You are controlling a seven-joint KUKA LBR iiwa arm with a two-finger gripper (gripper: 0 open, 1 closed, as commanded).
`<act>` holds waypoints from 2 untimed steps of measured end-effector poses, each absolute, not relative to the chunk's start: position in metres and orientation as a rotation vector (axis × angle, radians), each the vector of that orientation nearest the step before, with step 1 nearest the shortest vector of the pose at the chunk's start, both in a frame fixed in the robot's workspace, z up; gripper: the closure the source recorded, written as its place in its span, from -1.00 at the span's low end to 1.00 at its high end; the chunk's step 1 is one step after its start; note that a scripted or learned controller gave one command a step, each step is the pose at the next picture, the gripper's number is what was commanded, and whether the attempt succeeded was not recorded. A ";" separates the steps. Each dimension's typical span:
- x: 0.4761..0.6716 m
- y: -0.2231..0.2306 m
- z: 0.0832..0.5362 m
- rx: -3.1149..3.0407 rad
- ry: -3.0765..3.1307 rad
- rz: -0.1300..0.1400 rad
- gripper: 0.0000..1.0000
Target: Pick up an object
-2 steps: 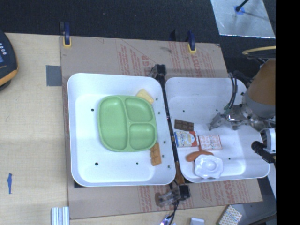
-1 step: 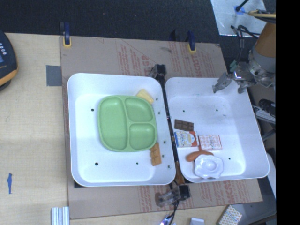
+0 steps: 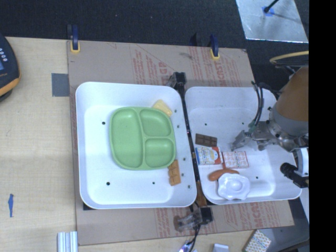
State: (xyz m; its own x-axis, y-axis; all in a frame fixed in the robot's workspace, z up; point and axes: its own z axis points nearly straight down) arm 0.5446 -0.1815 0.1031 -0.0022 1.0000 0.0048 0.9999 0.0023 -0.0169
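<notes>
Two shallow white bins sit side by side on a sheet of cardboard laid over a pale wooden counter. The left bin fills the centre of the frame and holds a green divided plate, with a yellow piece at the plate's upper right edge and a small brown waffle-like piece at its lower right. The right bin holds a dark chocolate bar, a small printed carton, a pink-and-white card, a sausage and a white lump touching it. The arm enters at the right edge, and its end effector hangs above the card; whether it is released or clenched cannot be told.
</notes>
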 end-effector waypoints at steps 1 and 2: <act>0.662 -0.205 0.128 -2.220 -2.237 -0.006 -1.00; 0.589 -0.137 0.181 -2.208 -2.227 0.003 -1.00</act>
